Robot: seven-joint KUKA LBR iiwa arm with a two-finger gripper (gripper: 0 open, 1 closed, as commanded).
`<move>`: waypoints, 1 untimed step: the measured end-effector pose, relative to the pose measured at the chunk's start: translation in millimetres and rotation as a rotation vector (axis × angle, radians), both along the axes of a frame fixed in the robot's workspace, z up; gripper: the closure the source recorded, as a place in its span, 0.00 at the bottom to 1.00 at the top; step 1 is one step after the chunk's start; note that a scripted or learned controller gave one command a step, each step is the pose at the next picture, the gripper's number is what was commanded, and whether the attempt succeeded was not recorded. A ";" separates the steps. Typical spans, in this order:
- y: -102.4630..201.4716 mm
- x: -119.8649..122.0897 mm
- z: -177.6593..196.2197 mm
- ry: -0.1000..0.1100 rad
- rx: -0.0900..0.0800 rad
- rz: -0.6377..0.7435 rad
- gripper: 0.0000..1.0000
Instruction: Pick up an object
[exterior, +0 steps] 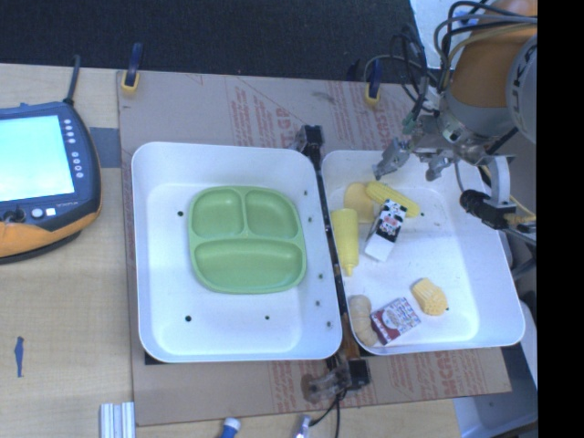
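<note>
Overhead, tool [412, 161] spread open, empty, above right bin [493, 272]

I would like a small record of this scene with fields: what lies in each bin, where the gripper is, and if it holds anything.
left bin: green divided plate
right bin: yellow bottle, small cow-print carton, corn cob, red packet, other yellow and tan pieces
gripper: above the far edge of the right bin
held thing: none seen between its fingers

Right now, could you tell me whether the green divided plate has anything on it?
Empty. The green divided plate sits flat in the left bin, and all three of its compartments show bare green.
</note>
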State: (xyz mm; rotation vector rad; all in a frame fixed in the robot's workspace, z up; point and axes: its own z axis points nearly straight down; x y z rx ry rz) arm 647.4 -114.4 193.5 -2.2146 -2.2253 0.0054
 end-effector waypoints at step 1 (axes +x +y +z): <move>-8.7 -24.6 -101.7 0.000 -0.002 0.000 0.00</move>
